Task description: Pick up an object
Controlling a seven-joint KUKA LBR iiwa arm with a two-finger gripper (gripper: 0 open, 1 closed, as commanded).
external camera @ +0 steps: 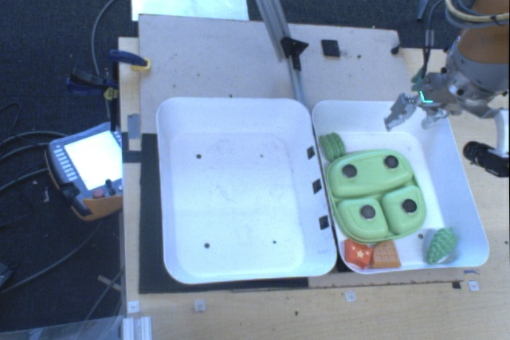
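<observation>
White plastic bins sit side by side on the table point(239, 52); every candidate object lies in the right bin point(470, 211). A large green moulded tray point(374, 195) with dark studs fills its middle, a small ribbed green piece point(332, 145) touches the tray's upper left edge, a red and orange block point(371, 254) lies at the near rim, and a green cone-like toy point(440, 245) rests in the near right corner. The left bin point(231, 187) holds nothing to grasp. The gripper point(416, 112) hangs over the right bin's far rim, its jaws spread with nothing between them.

The likely failure is a descent from here onto the bin wall or bare floor, well apart from any object. The broad tray probably exceeds the jaws' span, so closing on it could slip or tip it. The small pieces hug the walls, where a finger may catch the rim.
</observation>
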